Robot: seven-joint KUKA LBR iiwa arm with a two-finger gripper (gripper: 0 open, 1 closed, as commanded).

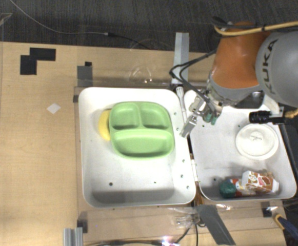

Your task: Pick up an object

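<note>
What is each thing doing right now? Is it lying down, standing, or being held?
Green divided plate: lying flat in left bin, right way up.
Yellow thing: tucked partly under the plate's left edge.
White round lid: flat in right bin.
Small bottle: lying on its side.
Gripper: holding nothing.

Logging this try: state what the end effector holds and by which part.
Nothing is seen held. The end effector hangs over the divide between the two bins, apart from the green tray, white lid and bottle.
</note>
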